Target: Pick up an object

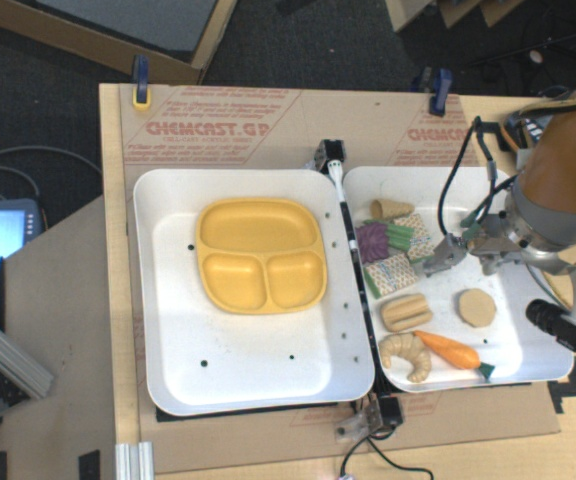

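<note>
My gripper [444, 256] hangs over the middle of the right bin [533, 368], reaching in from the right. Its tip is above the right edge of a patterned cloth [396, 265]. Left of it lie a purple toy [372, 240] and a green piece [403, 235]. A tan roll [406, 312] and a round biscuit [476, 308] lie just in front of the gripper. At the bin's front are an orange carrot [450, 349] and a pale croissant [409, 356]. A small tan piece [390, 209] lies at the back.
The left bin [168, 298] holds a yellow divided plate [262, 253]. Black cables [460, 168] loop from the arm over the back of the right bin. A black part [558, 323] of the arm overhangs the right rim.
</note>
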Tool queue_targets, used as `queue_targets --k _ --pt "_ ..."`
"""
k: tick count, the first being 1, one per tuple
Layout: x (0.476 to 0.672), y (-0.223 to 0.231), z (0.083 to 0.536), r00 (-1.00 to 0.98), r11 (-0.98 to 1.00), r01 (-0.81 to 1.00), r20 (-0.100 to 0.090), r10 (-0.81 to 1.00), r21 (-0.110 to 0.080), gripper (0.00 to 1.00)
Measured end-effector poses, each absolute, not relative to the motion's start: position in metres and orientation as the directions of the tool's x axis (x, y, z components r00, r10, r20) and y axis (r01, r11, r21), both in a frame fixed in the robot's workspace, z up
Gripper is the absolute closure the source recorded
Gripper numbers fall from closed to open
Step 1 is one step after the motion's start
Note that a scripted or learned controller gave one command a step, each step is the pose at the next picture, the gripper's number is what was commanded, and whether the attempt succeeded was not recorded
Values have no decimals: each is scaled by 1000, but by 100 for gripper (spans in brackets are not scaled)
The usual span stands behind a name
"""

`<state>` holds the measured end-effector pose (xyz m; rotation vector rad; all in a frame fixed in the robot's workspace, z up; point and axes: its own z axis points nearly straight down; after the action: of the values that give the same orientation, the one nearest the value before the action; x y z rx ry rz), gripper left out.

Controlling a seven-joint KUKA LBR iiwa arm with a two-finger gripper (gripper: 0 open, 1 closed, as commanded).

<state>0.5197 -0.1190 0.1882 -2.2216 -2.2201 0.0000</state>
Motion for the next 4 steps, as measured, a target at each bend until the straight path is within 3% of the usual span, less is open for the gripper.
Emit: queue_targets --k 1,2,3,4 --pt "561 -94 81 -2 2 1000 5 1000 -2 0" --pt "587 -171 89 3 -3 1000 -1 1000 11 0" --pt "626 -132 88 -3 3 1000 -4 1000 11 0" --pt "581 -107 84 1 -1 1000 2 1000 -5 0"
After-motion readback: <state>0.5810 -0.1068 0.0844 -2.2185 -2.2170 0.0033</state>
